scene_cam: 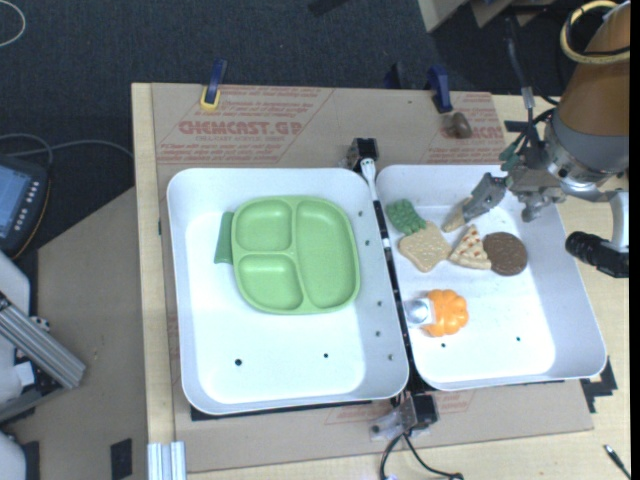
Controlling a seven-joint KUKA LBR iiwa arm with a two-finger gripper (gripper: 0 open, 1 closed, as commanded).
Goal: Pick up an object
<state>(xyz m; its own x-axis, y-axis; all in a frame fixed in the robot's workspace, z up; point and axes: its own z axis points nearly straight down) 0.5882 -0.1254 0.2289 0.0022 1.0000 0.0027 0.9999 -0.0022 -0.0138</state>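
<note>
Green divided plate sits in the left bin; the right bin holds toast, a cracker, a brown cookie and an orange piece. The gripper hovers above the cracker with fingers spread, holding nothing. It should descend straight, centred on one item, before closing.

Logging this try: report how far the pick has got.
Done: the arm has reached over the right bin, the gripper hanging above the food cluster. In hand: nothing visible between its fingers. Left: the whole pick. The cracker, brown cookie, green piece and orange toy all lie on the bin floor.
</note>
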